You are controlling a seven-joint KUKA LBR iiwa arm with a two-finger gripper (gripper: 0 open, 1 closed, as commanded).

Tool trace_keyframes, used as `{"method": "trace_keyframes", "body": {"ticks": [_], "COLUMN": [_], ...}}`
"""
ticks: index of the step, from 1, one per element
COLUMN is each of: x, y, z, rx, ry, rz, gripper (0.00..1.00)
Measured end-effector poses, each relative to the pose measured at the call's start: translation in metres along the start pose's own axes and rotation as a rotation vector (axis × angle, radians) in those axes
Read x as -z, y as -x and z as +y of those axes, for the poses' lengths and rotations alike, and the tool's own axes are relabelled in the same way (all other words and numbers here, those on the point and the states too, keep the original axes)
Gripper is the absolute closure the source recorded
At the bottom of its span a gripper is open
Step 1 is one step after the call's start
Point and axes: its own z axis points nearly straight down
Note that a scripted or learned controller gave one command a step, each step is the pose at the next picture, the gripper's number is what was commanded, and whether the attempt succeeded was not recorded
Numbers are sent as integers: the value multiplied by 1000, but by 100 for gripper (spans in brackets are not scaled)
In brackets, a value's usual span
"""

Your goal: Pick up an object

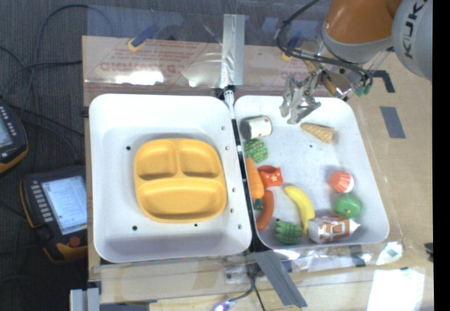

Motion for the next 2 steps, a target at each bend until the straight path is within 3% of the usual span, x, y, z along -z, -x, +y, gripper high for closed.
{"method": "trace_keyframes", "body": {"ticks": [1, 2], "x": [28, 33], "y": [29, -1], "z": [40, -16], "rx": [-137, 22], "ry": [2, -2], "rz": [-1, 0], "gripper": [100, 100]}}
